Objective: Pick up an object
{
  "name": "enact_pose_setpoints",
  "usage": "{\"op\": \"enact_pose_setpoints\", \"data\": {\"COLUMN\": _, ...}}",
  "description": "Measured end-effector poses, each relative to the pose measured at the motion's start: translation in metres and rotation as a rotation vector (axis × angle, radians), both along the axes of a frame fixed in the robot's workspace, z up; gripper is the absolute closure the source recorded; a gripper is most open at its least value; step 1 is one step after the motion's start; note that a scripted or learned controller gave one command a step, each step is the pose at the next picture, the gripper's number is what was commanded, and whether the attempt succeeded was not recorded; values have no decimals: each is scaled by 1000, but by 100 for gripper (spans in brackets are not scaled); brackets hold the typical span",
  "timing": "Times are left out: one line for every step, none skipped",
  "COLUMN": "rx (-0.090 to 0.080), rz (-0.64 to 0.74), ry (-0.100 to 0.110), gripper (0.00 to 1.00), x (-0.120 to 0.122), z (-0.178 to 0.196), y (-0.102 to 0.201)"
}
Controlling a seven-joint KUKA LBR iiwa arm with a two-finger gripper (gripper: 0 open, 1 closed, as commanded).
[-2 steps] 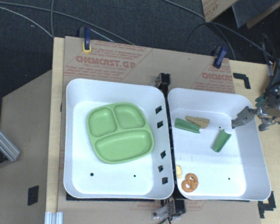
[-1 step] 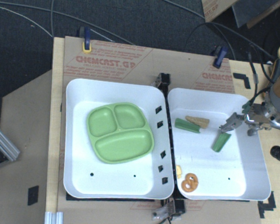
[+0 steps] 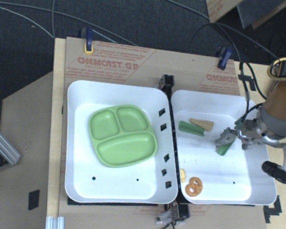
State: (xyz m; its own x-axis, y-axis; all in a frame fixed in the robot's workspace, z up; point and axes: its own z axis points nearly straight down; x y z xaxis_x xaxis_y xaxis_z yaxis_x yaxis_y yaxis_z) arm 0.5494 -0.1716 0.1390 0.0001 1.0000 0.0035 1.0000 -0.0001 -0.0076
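Camera view: we see the gripper low in the right bin, reaching in from the right w/ a small green piece right at its tips. Clamped or just touching? We can't tell, and jaw spacing is unreadable too. Piece's long axis looks steep, running down and a bit left from the tips. Other candidates lie to the left: green stick w/ tan wedge touching it. Pretzel sits near the front wall.
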Motion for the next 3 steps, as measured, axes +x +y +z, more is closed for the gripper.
{"op": "enact_pose_setpoints", "data": {"rx": 0, "rz": 0, "ry": -1, "gripper": 0, "x": -1, "z": -53, "y": 1}}
{"op": "enact_pose_setpoints", "data": {"rx": -2, "rz": 0, "ry": -8, "gripper": 100, "x": 1, "z": -39, "y": 0}}
{"op": "enact_pose_setpoints", "data": {"rx": -5, "rz": 2, "ry": -12, "gripper": 100, "x": 1, "z": 23, "y": 7}}
